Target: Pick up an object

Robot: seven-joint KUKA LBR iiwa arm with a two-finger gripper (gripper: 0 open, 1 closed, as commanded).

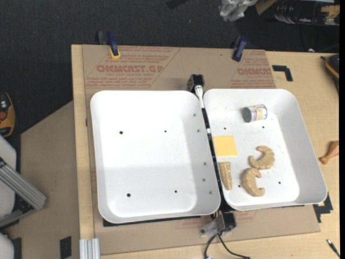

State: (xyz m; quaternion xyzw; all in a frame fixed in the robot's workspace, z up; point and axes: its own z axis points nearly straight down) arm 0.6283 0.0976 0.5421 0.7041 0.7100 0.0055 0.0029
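We see the gripper (237, 1) high above the bench's far edge, touching nothing; we cannot tell its finger spacing. In the right bin (294, 117) lie a small can (254, 113), yellow square (225, 145), two croissants (262, 157) and a tan bar (225, 175).

I count two white bins (108, 144) — plus two croissants (262, 157), one yellow square slice (225, 145), one small can (254, 113) and one tan bar (225, 175).
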